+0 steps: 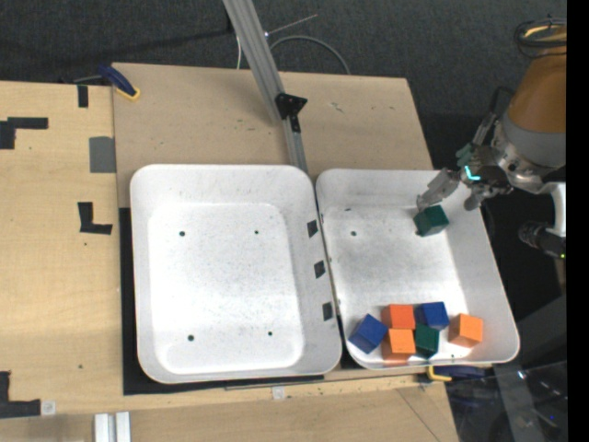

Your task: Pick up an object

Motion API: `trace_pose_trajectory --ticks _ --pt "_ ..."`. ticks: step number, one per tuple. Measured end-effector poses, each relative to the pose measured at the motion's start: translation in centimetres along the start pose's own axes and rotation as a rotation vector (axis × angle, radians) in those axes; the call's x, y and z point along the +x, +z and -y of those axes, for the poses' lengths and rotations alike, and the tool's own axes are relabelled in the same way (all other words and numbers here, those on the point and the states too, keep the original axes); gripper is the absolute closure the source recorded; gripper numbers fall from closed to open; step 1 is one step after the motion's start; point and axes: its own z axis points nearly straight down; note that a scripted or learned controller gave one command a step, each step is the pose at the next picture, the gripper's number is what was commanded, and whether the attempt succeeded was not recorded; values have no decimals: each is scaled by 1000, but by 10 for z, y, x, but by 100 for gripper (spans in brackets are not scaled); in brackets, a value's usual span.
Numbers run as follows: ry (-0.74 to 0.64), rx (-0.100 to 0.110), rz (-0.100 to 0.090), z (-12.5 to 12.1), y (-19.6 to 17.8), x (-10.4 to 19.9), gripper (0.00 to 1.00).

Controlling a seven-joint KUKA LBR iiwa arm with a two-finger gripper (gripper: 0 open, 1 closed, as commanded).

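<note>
My gripper [451, 198] hangs over the far right corner of the right bin [368, 191], reaching in from the right under the grey and orange arm [538, 109]. A dark green block [430, 220] sits right at the gripper's lower left tip, touching it or just below it; whether it rests on the bin floor or is lifted is unclear. At the bin's near edge lies a cluster: a blue block [368, 331], two orange blocks [399, 316] [400, 342], a blue block [433, 314], a green block [426, 339] and an orange block [467, 329].
The left bin [147, 191] stands beside the right one, divided from it by a raised rim. A slanted metal rod [262, 53] comes down to a black clamp behind the bins. The wooden bench [55, 247] extends left.
</note>
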Motion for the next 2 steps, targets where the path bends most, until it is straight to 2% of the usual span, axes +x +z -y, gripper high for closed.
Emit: trace_pose_trajectory --ticks 1,2 --pt "-1 -4 1 -1 -2 0 0" --pt "-1 2 0 1 59 8 0"
